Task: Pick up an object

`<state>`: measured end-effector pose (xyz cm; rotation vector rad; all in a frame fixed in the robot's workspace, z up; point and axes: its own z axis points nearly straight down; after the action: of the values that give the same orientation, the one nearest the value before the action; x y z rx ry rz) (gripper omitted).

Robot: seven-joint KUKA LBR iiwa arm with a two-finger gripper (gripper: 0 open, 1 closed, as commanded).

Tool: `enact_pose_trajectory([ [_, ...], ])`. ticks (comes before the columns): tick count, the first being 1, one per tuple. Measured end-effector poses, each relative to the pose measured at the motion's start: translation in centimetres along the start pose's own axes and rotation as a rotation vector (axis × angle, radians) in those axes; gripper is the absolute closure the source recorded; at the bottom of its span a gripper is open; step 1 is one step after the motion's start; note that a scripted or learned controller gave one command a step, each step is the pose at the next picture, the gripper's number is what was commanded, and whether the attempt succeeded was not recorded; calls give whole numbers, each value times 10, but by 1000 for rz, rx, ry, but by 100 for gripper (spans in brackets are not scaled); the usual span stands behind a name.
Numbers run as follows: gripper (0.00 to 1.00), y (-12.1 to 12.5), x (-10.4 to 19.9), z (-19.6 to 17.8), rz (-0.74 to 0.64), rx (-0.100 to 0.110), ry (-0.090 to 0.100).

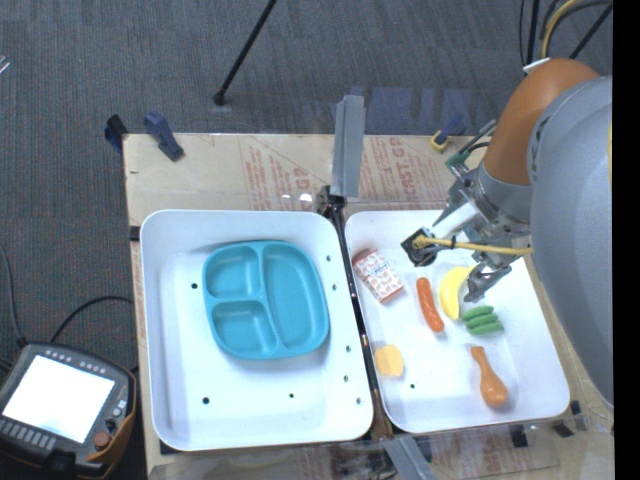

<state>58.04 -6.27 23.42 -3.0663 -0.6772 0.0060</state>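
Since the gripper (478, 282) hangs right at the upper edge of the yellow banana (453, 294), that piece reads as the likely pick target. The banana lies flat on the floor of the right bin (440, 393), roughly upright in the view. Nothing shows between the jaws; whether they are spread or pressed together can't be told from this angle.

Neighbours, all relative to the banana:
- orange sausage (430, 305): just beside it, view-left, near parallel, narrow gap
- green pods (482, 320): just below and view-right, close to touching
- red-and-white box (379, 275): further view-left, past the sausage
- orange drumstick (488, 378): well below
- yellow-orange chunk (389, 361): below and view-left, well apart
- blue divided plate (267, 298): far view-left, in the left bin (170, 268)

Both bins sit on the plywood counter (230, 168).

Judgement on doing the step well: centre over the banana's middle, not its top end where the gripper is now. Set the jaws across the short width so they close on the flanks. The sausage-side gap is tight, so one jaw should drop cleanly into it without nudging the sausage. Keep clear of the pods at the lower end. Descend straight, close near the bin floor, lift vertically. Curved smooth skin likely slips on an off-centre pinch.
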Motion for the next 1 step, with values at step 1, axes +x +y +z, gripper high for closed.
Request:
enact_pose_trajectory([
  [1,0,18,-6,143,34,9,-15],
])
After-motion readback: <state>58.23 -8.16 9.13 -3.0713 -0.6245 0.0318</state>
